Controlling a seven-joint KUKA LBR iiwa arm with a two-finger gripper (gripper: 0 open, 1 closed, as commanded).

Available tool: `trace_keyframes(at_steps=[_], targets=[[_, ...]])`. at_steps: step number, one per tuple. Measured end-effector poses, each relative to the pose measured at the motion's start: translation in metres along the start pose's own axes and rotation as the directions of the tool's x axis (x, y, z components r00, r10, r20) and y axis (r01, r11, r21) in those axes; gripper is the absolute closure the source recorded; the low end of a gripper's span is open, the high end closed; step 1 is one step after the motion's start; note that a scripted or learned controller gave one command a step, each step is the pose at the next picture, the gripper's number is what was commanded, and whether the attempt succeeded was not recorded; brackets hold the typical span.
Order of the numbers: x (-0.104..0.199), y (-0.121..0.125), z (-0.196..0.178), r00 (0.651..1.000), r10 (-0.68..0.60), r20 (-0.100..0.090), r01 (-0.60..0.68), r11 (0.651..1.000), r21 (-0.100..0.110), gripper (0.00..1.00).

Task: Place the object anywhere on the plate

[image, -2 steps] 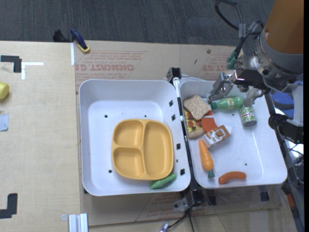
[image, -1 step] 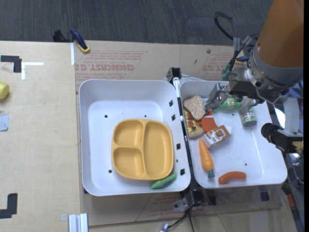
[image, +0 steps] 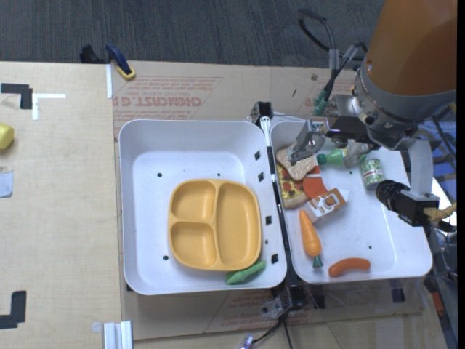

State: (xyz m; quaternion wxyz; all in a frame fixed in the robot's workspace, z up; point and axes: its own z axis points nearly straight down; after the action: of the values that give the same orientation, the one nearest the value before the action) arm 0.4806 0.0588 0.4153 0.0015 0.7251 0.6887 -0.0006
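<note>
A yellow three-compartment plate [image: 216,224] lies in the middle of the left bin [image: 145,144] with nothing on it. My gripper [image: 305,148] hangs over the back left corner of the right bin [image: 407,257], just above a slice of toast [image: 301,169]. It stands open with nothing between its fingers. Beside the toast lie a pizza slice [image: 290,191], a small orange-and-white carton [image: 324,199], a carrot [image: 310,236] and a sausage [image: 349,267]. A green bottle [image: 336,155] and a green can [image: 371,172] sit partly under the arm.
A green pea pod [image: 245,273] lies at the left bin's front wall, just off the plate. The arm's orange band [image: 418,27] and grey wrist cover the right bin's back right. A yellow object [image: 5,137] sits at the bench's far left edge.
</note>
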Motion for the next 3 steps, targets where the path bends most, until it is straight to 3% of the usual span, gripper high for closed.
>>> trace_keyframes(at_steps=[1, 2, 3], targets=[[0.026, -0.003, 0.012, 0.803, 0.596, 0.002, -0.596, 0.803, 0.002, 0.0], [0.036, 0.068, -0.042, 0.901, 0.434, 0.002, -0.434, 0.901, 0.003, 0.0], [0.005, 0.029, -0.099, 0.892, 0.451, -0.001, -0.451, 0.892, 0.0, 0.0]])
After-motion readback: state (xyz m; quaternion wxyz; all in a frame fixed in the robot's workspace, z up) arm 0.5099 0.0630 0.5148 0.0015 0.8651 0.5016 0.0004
